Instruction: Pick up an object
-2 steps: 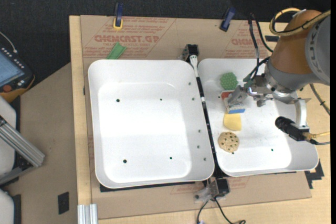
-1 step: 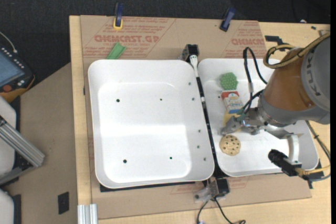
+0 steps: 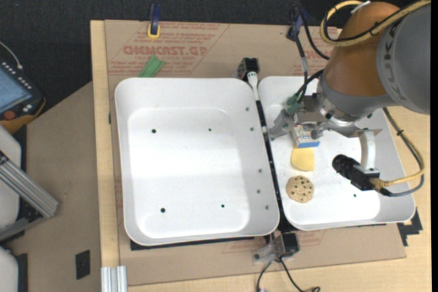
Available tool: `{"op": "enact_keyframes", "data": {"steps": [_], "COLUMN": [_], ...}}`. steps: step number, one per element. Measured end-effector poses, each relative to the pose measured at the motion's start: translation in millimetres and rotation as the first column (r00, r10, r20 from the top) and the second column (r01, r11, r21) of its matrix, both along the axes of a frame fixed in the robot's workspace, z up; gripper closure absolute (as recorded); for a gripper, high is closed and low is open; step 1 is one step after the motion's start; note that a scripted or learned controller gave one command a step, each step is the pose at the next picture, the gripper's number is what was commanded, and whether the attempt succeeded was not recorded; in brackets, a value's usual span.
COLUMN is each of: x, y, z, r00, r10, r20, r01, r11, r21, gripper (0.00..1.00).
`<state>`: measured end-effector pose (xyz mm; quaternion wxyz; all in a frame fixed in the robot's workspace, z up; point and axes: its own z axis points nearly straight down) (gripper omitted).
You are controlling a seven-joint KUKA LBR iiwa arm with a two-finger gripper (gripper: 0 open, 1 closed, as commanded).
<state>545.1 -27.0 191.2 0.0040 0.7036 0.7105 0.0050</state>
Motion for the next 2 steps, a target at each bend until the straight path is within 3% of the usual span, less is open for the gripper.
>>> {"op": "enact_keyframes", "data": {"steps": [1, 2], "x": [-67.9, -63.9], "y": [-68.2, -64.1], "z": [-6.7, 3.6], "r00": [1.0, 1.0], "r10": [-0.019, -0.011], "r20": [-0.019, -0.011], "r01": [0.019, 0.011], "r11": [1.0, 1.0], "r21": [-0.002, -0.002], "gripper": [0.0, 1.0]}}
